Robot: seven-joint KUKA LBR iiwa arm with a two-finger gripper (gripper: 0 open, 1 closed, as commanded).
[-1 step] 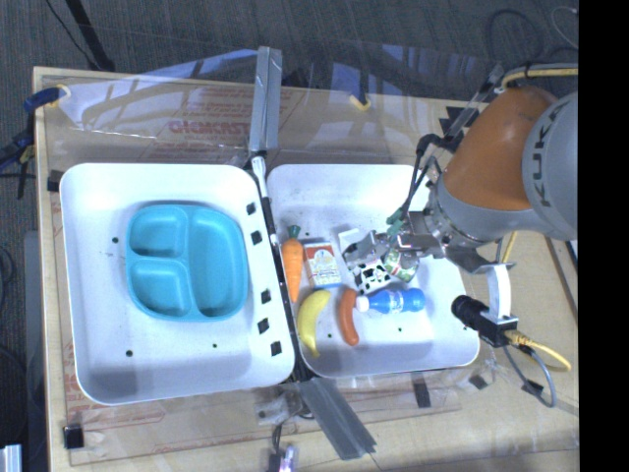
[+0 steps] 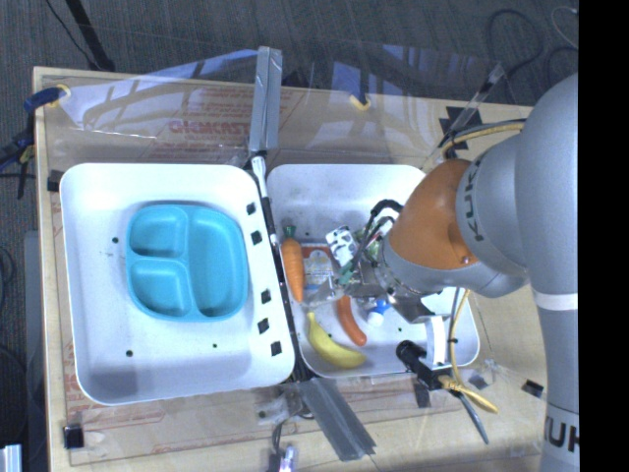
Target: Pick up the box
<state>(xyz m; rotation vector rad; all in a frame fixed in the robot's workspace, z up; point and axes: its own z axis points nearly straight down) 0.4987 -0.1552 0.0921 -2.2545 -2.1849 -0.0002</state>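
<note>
The box looks like a small pale pack with red print. It lies flat in the right bin, just right of the carrot. My gripper reaches down from the right, under the orange band of the arm, and its tip hangs at the box's right edge. The wrist and cables hide the part where the tip meets the box.
A banana and a red sausage lie at the front of the right bin, with a small blue-capped item beside them. The left bin holds a blue divided tray.
</note>
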